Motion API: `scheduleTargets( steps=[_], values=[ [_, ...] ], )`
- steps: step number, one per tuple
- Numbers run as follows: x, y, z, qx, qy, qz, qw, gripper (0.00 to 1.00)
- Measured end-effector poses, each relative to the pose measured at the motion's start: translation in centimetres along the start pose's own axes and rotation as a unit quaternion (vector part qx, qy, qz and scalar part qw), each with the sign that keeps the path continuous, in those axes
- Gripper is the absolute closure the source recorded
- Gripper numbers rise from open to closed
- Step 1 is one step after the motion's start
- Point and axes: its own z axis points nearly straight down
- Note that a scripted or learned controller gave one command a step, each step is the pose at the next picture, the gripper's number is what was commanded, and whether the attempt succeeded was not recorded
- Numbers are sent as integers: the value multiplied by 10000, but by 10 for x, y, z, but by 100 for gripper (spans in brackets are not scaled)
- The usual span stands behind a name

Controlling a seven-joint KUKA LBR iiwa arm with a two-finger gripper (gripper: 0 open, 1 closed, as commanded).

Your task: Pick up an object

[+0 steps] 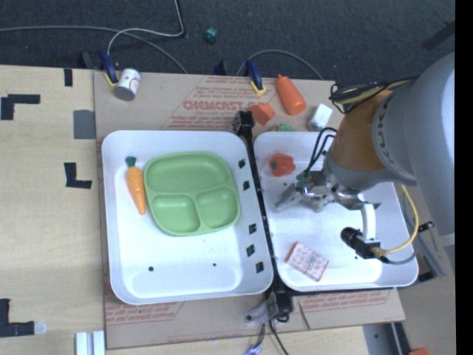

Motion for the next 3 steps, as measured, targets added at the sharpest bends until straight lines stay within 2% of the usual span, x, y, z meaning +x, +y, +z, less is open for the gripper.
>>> scheduleTargets(
  steps=[2,3],
  values=[
    [5,97,2,9,-5,3,10000,0],
    [4,97,-9,14,-17,0,10000,100]
  ],
)
